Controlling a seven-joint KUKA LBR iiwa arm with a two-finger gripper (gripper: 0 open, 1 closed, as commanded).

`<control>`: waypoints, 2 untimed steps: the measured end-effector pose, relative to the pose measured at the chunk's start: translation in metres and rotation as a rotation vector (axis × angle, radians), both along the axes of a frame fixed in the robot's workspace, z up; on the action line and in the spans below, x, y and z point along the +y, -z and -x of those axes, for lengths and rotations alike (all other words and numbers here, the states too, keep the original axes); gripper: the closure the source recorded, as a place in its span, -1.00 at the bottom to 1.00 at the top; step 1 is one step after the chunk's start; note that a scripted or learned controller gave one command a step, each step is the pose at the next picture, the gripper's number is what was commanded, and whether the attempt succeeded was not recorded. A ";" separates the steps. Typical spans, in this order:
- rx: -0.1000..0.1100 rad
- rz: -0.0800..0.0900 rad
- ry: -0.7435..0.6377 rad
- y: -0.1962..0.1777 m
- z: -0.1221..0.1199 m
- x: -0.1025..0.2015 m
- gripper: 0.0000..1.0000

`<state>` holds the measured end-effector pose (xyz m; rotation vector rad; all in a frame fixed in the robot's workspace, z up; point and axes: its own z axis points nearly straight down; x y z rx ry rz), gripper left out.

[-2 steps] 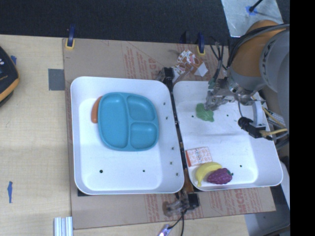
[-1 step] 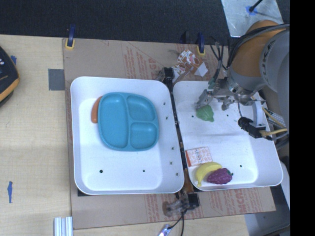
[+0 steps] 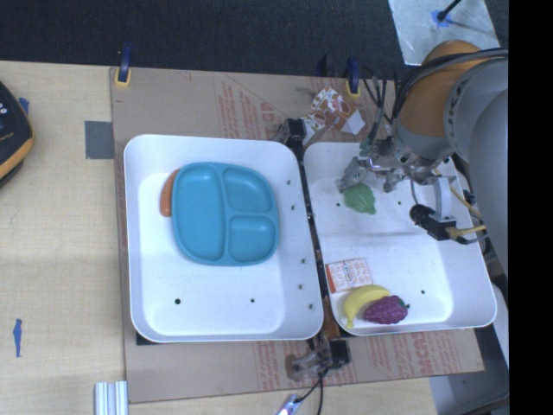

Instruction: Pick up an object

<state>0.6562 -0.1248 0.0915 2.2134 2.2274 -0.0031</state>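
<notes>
In the right bin (image 3: 432,266) a green leafy toy (image 3: 359,199) lies near the far wall. My gripper (image 3: 356,176) hangs right over its upper edge, reaching in from the right under the orange band. At the bin's near left corner a yellow banana (image 3: 359,300) and a purple grape bunch (image 3: 386,310) lie side by side, with a small white and orange packet (image 3: 349,274) just behind them. The left bin (image 3: 155,275) holds a blue divided plate (image 3: 225,213), and an orange object (image 3: 165,194) pokes out from under the plate's left edge.
Cables and a small patterned wrapper (image 3: 327,105) lie on the cardboard behind the bins. A black and yellow device (image 3: 12,132) sits at the bench's left edge. The arm's grey body (image 3: 479,119) covers the right bin's far right corner.
</notes>
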 end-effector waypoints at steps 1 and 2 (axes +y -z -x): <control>-0.003 0.001 -0.003 -0.011 -0.001 0.000 1.00; -0.002 0.002 -0.003 -0.011 -0.001 0.000 -1.00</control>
